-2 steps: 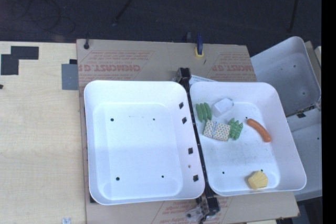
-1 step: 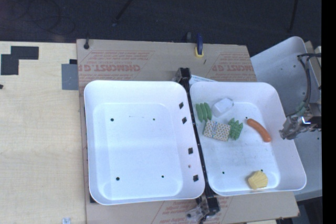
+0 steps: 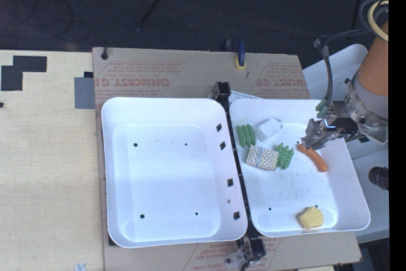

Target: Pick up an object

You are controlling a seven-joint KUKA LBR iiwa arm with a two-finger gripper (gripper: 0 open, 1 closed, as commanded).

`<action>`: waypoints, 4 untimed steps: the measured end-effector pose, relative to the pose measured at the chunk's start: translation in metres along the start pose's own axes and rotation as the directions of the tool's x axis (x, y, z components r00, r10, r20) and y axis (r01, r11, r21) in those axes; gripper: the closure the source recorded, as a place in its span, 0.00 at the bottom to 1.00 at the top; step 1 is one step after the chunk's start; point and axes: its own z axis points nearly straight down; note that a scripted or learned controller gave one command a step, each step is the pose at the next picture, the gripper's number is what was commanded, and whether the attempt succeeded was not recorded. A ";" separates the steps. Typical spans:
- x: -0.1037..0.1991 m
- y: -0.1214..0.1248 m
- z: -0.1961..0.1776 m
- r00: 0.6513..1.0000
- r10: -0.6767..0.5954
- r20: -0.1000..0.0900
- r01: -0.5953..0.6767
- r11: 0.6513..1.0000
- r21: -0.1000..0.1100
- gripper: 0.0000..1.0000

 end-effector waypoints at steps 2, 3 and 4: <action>-0.010 -0.020 -0.067 1.000 0.001 0.002 0.000 1.000 -0.011 1.00; -0.130 -0.024 -0.030 1.000 0.022 0.006 -0.022 1.000 0.007 1.00; -0.084 -0.023 0.041 1.000 0.009 -0.001 -0.009 1.000 0.009 1.00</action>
